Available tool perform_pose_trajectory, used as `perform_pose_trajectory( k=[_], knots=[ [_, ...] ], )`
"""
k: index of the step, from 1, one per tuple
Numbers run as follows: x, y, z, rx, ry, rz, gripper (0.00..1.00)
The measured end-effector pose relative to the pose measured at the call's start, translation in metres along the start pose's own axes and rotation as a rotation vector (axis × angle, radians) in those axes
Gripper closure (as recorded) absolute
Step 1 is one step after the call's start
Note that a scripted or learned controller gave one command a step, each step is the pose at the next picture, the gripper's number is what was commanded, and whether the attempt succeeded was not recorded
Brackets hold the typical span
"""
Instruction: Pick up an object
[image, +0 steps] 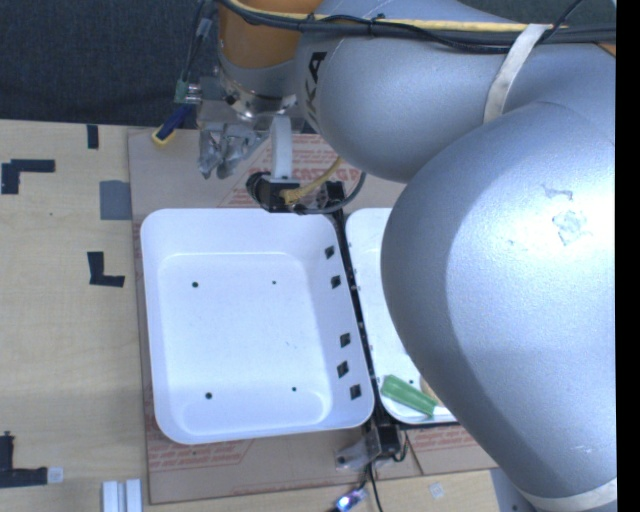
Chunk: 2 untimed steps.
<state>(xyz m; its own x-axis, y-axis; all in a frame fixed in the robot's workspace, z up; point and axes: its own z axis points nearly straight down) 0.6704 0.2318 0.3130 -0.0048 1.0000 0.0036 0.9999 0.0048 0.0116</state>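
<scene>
A green oblong object (407, 395) lies at the near edge of the right bin (370, 235), most of which is hidden under the arm. My gripper (224, 152) hangs beyond the far rim of the left bin (147, 300), over the cardboard at the top of the camera view. I see nothing held in it. A small blue and yellow piece (172, 124) sticks out just left of the gripper; I cannot tell whether it is part of the robot.
The big grey arm (500, 250) covers the right side of the view. Black tape marks (100, 270) lie on the wooden bench left of the bins. Cardboard (200, 460) lies under both bins.
</scene>
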Motion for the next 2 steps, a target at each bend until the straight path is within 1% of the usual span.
perform_pose_trajectory(
  k=[1,2],
  knots=[
    [-0.072,-0.044,0.087,0.024,-0.01,0.01,1.0],
    [0.006,-0.062,0.119,0.017,-0.004,-0.003,1.0]
  ],
)
